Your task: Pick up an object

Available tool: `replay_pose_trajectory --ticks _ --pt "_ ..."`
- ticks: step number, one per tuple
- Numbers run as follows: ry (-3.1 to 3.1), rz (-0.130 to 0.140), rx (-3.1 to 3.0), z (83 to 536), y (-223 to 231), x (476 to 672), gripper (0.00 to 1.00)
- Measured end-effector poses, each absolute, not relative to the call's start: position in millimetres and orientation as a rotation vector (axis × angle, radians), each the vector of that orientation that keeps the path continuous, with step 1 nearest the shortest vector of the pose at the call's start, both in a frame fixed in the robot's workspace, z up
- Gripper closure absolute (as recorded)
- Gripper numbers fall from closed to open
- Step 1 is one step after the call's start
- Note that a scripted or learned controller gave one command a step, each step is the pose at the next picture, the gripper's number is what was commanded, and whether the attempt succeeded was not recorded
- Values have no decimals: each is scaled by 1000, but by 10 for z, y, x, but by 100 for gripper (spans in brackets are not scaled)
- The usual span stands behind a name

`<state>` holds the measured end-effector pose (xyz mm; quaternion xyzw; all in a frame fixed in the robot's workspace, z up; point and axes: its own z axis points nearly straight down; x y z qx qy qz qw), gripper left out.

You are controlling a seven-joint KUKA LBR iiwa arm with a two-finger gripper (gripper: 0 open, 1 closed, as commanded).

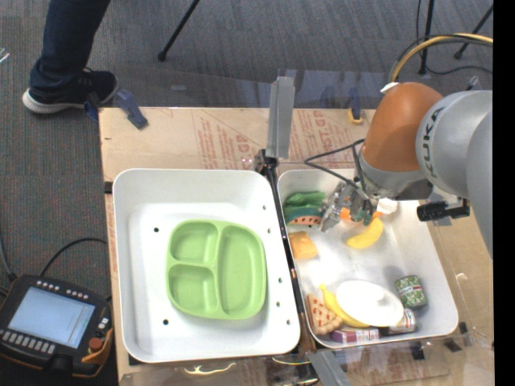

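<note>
Camera view is showing the gripper point(348, 211) hanging low in the right bin point(438, 252), just beside the banana point(366, 235) lying near the bin's middle; whether it is gripping anything I cannot tell. Judging from this, it should be centring over the banana, straddling its narrow width before squeezing.

Both bins are white: the left bin point(137, 215) holds a light green divided tray point(216, 268). In the right bin point(438, 284), a yellow banana point(366, 234) lies near the far edge, beside a green piece with orange marks point(303, 207). An orange-yellow block point(303, 246) sits by the left wall. At the near edge are a white disc point(368, 302), a tan waffle point(321, 315) and a dark green can point(410, 291). The arm point(451, 139) is grey with an orange band.
</note>
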<state>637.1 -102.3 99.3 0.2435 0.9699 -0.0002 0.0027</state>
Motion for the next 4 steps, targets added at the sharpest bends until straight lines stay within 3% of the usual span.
replay_pose_trajectory --ticks 1,3,4 --pt "3083 -1 599 899 -962 5699 100" --pt "2790 -3 1443 871 -839 5812 100" --pt "2642 -1 1701 874 -903 6440 100"
